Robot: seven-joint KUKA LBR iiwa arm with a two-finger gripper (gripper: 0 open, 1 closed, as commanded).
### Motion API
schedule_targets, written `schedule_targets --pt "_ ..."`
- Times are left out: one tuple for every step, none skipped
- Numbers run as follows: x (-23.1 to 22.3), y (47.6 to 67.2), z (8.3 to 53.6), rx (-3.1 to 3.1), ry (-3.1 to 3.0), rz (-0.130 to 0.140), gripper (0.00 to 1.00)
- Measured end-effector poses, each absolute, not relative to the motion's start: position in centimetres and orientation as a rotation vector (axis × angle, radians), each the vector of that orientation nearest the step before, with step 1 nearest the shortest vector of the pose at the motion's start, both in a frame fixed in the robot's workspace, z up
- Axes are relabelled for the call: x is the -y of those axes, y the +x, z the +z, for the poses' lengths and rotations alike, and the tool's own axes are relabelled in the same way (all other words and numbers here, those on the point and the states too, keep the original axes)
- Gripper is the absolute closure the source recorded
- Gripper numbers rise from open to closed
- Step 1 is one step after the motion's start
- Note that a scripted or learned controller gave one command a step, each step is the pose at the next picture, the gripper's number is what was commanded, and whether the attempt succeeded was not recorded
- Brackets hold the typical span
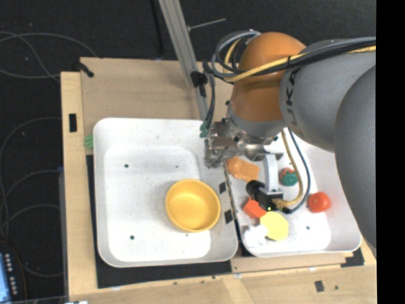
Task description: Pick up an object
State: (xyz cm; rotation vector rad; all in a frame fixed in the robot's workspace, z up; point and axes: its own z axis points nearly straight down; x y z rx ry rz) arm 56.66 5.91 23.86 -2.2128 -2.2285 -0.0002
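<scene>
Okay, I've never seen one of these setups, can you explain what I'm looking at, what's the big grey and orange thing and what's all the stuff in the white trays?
The big grey and orange shape is a robot arm, reaching in from the right. One camera fixed above the bench looks down at a slant. The bench holds two shallow white bins. The left bin contains a yellow bowl. The right bin holds small toys: an orange piece, a yellow piece, a red ball and a green-topped one. The gripper hangs near where the bins meet; I cannot tell whether it holds anything.
</scene>
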Motion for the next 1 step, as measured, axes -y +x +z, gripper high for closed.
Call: schedule_targets --pt "-5.65 56.72 23.91 2.223 -2.220 -0.003 0.00"
